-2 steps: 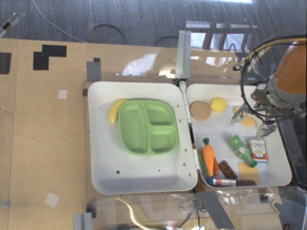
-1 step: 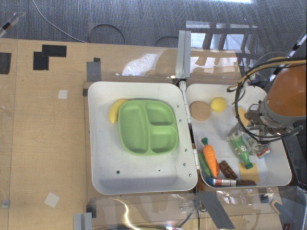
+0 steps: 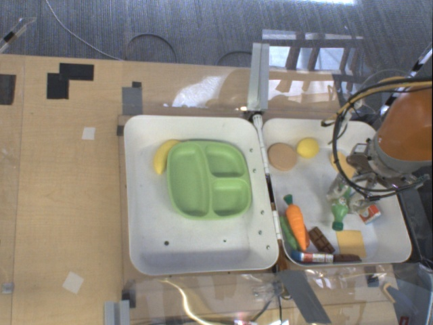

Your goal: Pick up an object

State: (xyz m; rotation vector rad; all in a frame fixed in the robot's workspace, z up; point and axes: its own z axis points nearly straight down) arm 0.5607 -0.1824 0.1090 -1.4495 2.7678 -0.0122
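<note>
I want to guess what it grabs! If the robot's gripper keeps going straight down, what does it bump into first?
Probably the small green bottle-shaped toy, which lies right under the gripper in the right white bin. Depth is hard to judge from above, so it might touch the bin floor beside it.

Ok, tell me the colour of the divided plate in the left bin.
Light green, seen clearly in the camera view.

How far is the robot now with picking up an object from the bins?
Done: the arm has reached over the right bin, and its pincer is low among the objects there, near a green item. In hand: nothing is visibly lifted; whether the pincer grips something cannot be told. Left: a secure grasp and the lift. The carrot and yellow ball lie untouched.
</note>
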